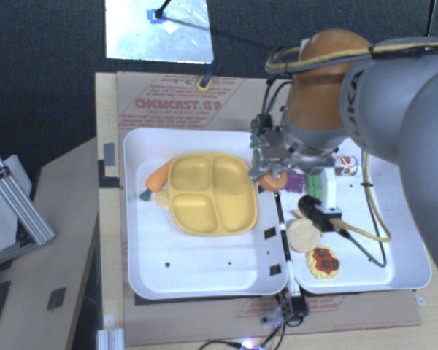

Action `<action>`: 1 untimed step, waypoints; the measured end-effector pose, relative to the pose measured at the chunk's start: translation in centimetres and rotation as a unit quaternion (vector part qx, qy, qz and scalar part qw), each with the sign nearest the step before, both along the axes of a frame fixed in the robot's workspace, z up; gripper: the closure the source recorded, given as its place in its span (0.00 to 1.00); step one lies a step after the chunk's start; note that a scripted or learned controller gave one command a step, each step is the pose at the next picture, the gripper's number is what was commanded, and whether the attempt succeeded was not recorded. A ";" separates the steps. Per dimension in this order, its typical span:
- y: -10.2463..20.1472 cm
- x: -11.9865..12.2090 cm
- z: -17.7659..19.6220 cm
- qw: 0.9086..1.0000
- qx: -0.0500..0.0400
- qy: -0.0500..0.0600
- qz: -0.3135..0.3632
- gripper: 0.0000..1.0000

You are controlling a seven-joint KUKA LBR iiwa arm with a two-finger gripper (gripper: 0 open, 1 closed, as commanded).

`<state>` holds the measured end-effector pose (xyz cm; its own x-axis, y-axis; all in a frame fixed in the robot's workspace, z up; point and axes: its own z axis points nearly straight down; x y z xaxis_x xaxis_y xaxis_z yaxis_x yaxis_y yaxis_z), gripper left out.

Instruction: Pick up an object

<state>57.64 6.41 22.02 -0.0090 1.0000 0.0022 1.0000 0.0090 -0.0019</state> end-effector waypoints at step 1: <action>-0.4 0.7 -0.1 1.000 -0.001 -0.002 -0.003 1.00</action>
